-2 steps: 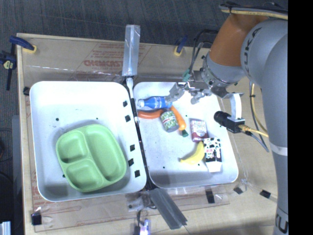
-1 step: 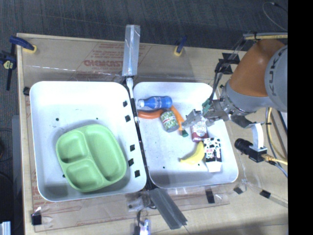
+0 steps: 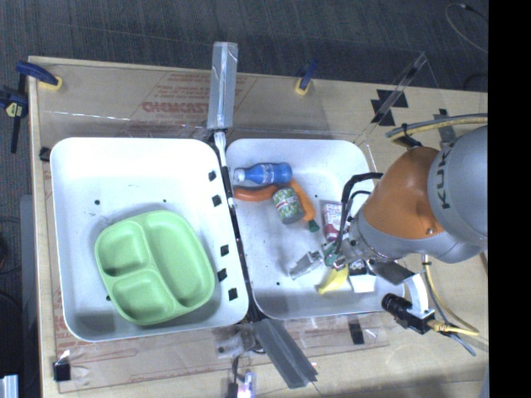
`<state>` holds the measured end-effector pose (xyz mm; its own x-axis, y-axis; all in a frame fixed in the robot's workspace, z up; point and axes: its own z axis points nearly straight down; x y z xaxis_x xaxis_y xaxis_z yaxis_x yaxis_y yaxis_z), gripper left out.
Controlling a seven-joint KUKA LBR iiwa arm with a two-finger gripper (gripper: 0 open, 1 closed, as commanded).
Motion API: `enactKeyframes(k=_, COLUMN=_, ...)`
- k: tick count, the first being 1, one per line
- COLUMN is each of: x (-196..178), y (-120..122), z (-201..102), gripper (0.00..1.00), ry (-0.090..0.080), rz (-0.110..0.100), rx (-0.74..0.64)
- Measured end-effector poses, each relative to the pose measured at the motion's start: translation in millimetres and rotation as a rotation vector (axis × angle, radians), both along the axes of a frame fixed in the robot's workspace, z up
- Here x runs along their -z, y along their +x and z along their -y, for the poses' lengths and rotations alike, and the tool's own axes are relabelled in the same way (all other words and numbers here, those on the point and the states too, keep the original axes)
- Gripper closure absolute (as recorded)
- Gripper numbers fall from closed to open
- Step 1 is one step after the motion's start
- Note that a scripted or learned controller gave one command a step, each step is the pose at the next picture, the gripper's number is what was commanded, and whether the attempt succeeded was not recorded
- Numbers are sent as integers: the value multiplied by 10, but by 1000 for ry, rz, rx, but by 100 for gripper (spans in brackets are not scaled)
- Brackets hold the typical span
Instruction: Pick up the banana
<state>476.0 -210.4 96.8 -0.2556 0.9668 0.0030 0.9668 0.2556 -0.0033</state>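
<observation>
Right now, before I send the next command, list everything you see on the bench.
Shallow white bins: two, white, side by side.
Green divided plastic tray: one, green, left bin.
Blue plastic bottle: one, blue with white cap, right bin, top.
Orange carrot-shaped toy: one, orange, beneath the bottle.
Green can: one, green, mid right bin.
Yellow banana: one, yellow, right bin, near edge, under the wrist.
Arm: one, grey and orange, over right bin.
Gripper: one, beside the banana.

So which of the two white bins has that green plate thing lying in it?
The left-hand white bin holds the green divided plastic plate. The right-hand white bin holds small items instead, like the blue plastic bottle and yellow banana.
</observation>
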Motion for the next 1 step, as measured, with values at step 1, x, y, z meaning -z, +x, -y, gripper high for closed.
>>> enactKeyframes(k=1, x=-389, y=9, z=-4, gripper=0, ry=-1, rz=3, rx=-57)
